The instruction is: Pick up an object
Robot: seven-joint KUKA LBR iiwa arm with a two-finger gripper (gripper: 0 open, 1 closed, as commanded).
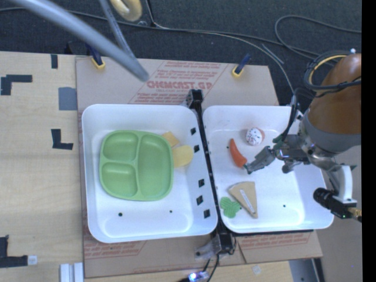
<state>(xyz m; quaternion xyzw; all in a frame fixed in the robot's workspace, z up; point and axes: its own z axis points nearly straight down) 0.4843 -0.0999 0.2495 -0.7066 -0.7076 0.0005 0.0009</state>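
A KUKA arm (338, 107) reaches in from three o'clock over a bench (35, 157) bearing two shallow white bins side by side on a cardboard sheet (176, 78). The left bin (94, 216) holds a green divided plate (136, 164) at its nine o'clock side, with two pale yellow pieces (179, 151) touching the plate's edge at two o'clock. In the right bin (294, 216), a tan wedge (245, 197) lies toward six o'clock, a green leafy piece (230, 207) touching it at eight o'clock. An orange-red carrot-like piece (237, 153) lies toward ten o'clock, a small white speckled ball (254, 136) near it at one o'clock. The gripper (254, 165) hangs just beside the carrot piece at its four o'clock; whether its claw is apart or together cannot be told at this angle.
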